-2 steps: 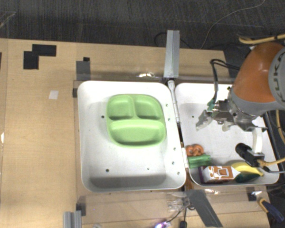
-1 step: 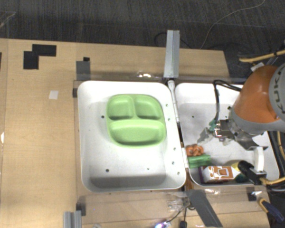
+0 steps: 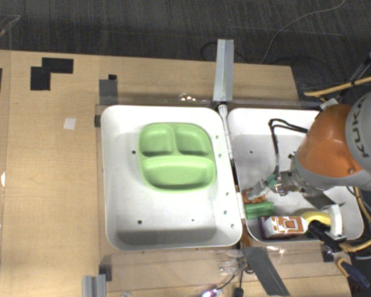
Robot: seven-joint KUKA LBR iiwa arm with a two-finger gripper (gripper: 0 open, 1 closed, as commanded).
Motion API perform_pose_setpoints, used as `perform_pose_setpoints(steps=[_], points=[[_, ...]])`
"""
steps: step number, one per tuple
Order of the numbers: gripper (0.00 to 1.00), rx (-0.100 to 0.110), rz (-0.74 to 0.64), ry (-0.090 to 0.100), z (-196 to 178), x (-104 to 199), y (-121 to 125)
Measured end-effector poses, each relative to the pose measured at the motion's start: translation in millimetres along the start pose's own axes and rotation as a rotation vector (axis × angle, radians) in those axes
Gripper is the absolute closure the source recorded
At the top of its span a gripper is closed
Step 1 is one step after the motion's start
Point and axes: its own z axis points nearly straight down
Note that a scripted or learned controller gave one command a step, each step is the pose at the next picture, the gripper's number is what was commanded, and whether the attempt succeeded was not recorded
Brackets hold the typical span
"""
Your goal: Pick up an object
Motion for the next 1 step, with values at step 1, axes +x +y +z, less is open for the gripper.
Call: perform_pose_setpoints(steps=[1], points=[[1.00, -0.005, -0.005, 0.005, -11.4, 3.9, 3.9]])
